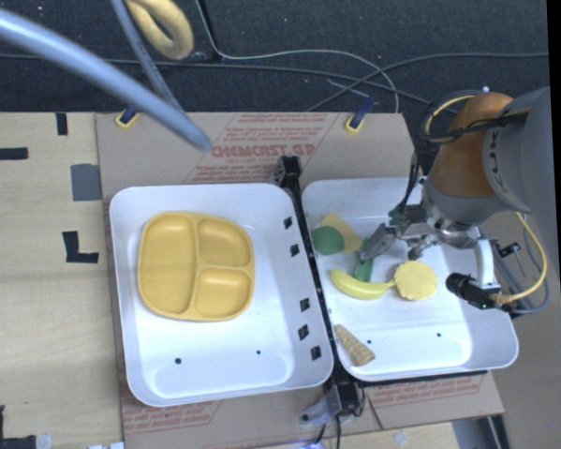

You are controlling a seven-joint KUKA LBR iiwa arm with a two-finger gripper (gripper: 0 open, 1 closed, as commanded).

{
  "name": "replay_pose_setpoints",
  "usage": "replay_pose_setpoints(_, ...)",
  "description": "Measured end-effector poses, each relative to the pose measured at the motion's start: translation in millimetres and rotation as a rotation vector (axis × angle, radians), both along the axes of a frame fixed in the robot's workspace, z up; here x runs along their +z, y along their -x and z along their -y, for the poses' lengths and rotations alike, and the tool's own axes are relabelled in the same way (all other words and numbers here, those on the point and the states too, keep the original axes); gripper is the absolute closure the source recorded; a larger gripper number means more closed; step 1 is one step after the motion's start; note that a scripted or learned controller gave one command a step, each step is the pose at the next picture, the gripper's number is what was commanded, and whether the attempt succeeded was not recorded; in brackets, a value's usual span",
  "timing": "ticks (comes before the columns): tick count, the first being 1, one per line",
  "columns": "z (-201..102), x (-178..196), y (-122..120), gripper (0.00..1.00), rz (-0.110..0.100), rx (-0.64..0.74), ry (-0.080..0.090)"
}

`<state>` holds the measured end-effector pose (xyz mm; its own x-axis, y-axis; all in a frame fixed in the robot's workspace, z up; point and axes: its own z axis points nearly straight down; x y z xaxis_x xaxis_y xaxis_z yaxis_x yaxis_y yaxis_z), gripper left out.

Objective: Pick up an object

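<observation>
The right bin (484,349) holds several toy foods. A green round piece (327,239) lies by its left wall, with a pale yellow piece (344,229) behind it. A yellow banana (359,286) lies in the middle and a round yellow slice (416,280) sits to its right. A tan ridged cone (354,344) rests near the front. My gripper (390,243) hangs low over the bin's middle, just above the banana and a small green piece (362,268). Nothing can be seen held in it.
The left bin (213,373) carries a yellow divided plate (195,266). A black divider (306,264) runs between the bins. Cables (519,295) loop off the wrist at the right bin's right edge. A grey pole (94,64) crosses the top left.
</observation>
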<state>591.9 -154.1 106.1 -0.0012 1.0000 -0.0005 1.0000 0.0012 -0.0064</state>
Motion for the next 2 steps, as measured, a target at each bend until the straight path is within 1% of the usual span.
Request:
replay_pose_setpoints(1, -0.5, 12.6, -1.2, 1.00, 0.003, 0.001, 0.000)
replay_pose_setpoints(2, 0.6, 54.7, -2.3, 1.00, 0.009, 0.000, 0.000)
